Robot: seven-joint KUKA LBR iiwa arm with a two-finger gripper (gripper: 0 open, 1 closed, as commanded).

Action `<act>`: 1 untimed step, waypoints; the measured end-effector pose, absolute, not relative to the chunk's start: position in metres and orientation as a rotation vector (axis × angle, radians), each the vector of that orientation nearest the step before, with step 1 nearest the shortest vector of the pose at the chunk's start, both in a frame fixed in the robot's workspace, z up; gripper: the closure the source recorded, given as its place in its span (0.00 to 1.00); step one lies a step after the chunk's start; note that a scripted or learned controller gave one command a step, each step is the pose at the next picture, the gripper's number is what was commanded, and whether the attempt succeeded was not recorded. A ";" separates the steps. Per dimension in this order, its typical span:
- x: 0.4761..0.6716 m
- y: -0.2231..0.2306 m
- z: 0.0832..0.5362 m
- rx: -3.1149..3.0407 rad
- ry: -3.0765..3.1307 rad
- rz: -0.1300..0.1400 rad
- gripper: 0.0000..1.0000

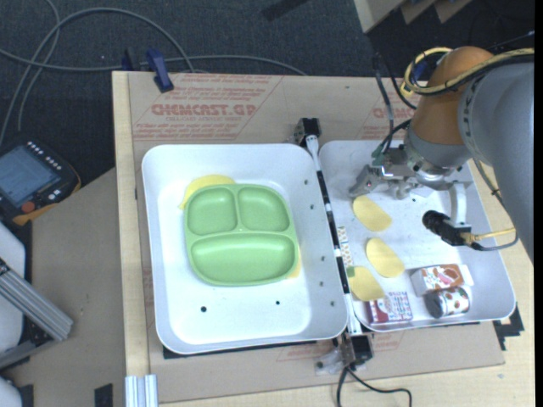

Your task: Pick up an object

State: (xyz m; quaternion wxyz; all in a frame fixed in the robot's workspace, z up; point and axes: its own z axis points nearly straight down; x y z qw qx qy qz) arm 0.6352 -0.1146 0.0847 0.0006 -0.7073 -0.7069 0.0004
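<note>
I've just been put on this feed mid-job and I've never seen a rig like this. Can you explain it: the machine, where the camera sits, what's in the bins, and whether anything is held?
One camera looks down at a slant on a bench with two shallow white bins. The grey robot arm with an orange band reaches in from the right. Its gripper hangs over the far end of the right bin. That bin holds three flat yellow oval pieces and a few small red-and-white packages. The left bin holds a green three-compartment plastic tray lying on a yellow sheet. I see nothing held in the gripper.
</note>
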 end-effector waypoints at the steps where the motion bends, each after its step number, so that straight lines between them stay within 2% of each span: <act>1: 0.626 -0.104 0.085 -2.220 -2.221 0.002 0.00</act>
